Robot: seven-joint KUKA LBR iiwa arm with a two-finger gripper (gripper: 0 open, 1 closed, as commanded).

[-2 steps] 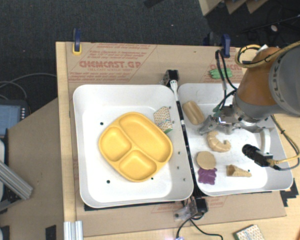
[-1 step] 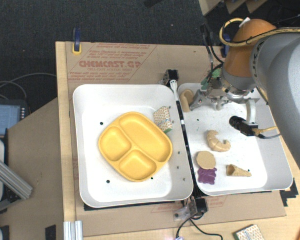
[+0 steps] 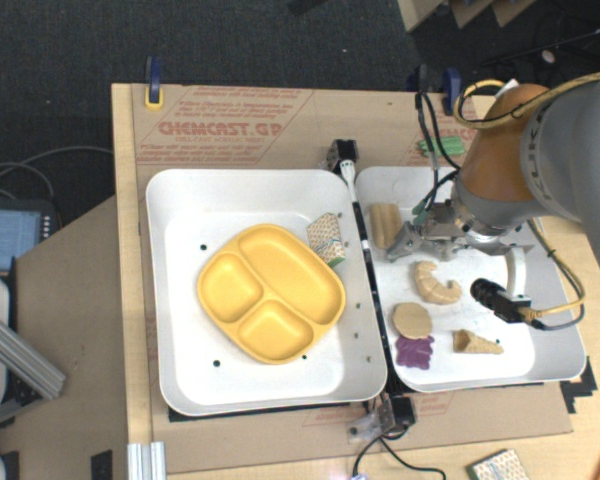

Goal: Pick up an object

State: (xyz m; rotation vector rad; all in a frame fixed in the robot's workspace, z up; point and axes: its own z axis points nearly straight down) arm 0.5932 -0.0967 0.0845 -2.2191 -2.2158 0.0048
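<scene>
Pincer (image 3: 427, 240) above curved tan croissant (image 3: 437, 283) (right bin (image 3: 550, 358))

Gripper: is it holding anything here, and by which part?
Cannot be told. The gripper sits low in the right bin near the croissant, with nothing visibly between its fingers.

Robotics lab, clamped cardboard-covered bench (image 3: 230, 118), loose cables (image 3: 30, 173), bolted white bins (image 3: 170, 268)

red print on the brown sheet (image 3: 220, 118) under the bins reads "chemcast gp", up and to the left of the gripper (image 3: 435, 238); the smaller lines are illegible.
</scene>
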